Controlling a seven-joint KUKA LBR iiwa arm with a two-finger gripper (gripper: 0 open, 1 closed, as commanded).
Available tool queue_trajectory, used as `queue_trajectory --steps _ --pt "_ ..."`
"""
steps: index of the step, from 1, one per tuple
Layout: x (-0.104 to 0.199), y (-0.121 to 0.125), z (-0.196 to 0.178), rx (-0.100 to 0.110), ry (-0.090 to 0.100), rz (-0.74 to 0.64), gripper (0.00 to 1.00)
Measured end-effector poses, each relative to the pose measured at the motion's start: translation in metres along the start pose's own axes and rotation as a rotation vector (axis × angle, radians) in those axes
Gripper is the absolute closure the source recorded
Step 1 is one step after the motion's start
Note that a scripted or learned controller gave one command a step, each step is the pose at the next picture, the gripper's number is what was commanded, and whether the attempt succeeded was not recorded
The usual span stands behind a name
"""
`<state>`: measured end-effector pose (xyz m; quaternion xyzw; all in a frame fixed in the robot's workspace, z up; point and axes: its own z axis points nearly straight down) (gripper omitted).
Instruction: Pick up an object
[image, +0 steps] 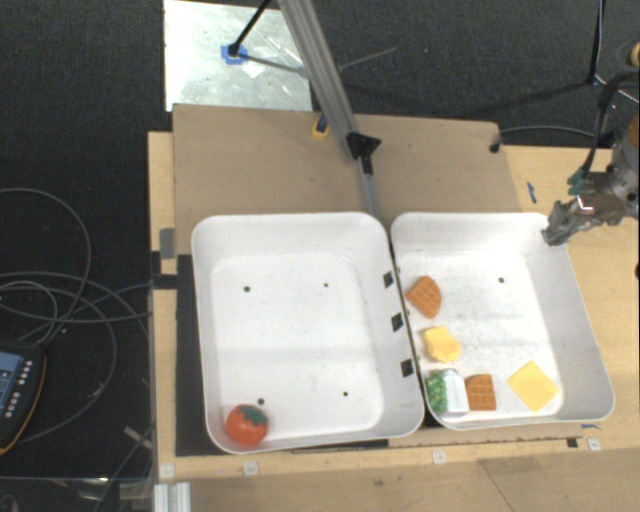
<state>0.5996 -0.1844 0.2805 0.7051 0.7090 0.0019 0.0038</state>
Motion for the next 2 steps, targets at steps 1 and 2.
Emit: queue_trajectory --steps 1,2 --pt "0.058 0.003 0.003 0.006 0.005 -0.005 1.00" --pt "0.109 0.020 0.002 0.005 0.004 -0.005 1.00"
